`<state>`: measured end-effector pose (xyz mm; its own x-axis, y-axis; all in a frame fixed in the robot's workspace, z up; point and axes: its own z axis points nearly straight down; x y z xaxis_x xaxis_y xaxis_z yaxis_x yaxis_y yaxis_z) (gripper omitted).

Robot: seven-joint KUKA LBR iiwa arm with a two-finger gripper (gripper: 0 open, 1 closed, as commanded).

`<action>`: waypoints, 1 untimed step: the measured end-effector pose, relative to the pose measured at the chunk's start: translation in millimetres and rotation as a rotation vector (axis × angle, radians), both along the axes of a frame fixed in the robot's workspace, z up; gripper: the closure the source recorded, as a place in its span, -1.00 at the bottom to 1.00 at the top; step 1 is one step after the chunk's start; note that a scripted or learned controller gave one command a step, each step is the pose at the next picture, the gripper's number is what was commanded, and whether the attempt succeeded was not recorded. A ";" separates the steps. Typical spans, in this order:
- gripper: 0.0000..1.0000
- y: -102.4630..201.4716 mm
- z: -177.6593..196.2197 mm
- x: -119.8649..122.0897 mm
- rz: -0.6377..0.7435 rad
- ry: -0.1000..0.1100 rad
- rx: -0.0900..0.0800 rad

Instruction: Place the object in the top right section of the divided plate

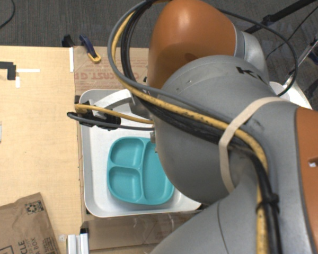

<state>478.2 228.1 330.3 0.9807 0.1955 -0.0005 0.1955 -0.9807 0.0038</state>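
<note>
A teal divided plate (132, 171) lies in the white bin (93, 157) at the lower middle of the camera view. Its two small left sections and part of the large right section are visible and look bare. The grey arm (228, 142) with its orange band (188, 33) covers the plate's right edge and most of the bin's right side. The gripper and any object for the plate are hidden behind the arm.
Yellow and black cables (103, 115) run from the arm across the bin's upper left part. A wooden bench top (32, 115) lies left of the bin, with a brown cardboard piece (21, 229) at the lower left corner.
</note>
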 end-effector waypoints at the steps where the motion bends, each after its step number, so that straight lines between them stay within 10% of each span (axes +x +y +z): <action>1: 1.00 0.9 111.0 -0.5 0.324 0.003 0.000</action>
